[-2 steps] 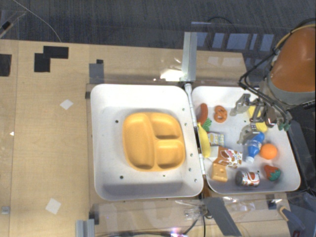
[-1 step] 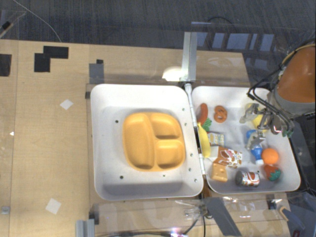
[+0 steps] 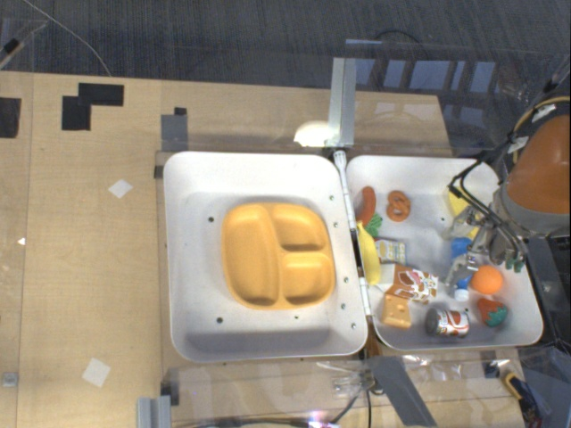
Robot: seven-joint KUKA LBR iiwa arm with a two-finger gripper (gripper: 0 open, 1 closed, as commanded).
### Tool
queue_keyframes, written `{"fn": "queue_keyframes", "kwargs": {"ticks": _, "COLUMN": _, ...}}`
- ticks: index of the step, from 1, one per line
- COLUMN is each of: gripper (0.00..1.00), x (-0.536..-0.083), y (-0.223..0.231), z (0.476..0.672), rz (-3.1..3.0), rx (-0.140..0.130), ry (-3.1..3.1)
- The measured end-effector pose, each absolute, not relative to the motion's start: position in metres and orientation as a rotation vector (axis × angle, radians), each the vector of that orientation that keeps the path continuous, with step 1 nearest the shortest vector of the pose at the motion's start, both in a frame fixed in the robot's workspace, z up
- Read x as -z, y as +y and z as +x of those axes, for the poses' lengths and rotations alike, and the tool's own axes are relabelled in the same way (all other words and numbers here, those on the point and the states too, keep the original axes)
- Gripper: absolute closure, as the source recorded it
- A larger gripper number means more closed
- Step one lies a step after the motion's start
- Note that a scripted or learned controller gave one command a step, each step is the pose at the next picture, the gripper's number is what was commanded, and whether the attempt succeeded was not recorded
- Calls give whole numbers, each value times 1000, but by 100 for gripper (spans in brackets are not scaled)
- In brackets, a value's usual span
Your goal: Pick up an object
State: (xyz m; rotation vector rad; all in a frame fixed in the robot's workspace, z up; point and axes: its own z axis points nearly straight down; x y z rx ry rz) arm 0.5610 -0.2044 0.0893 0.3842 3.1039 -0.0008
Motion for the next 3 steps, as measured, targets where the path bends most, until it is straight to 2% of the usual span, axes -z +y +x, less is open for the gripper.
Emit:
{"fn": "queue_keyframes", "kwargs": {"ticks": 1, "gripper": 0, "x": -89, "y": -204, "z": 624, "rz": 886, "rx": -2, "ry": 3002}}
{"fn": "queue_keyframes", "kwargs": {"ticks": 2, "gripper": 0, "x": -89, "y": -182, "z": 659, "rz": 987, "rx": 5, "ry": 2980}}
{"fn": "queue_keyframes", "kwargs": {"ticks": 3, "gripper": 0, "x": -120, "y": -191, "z": 633, "rz": 1411, "rx": -3, "ry": 2796}}
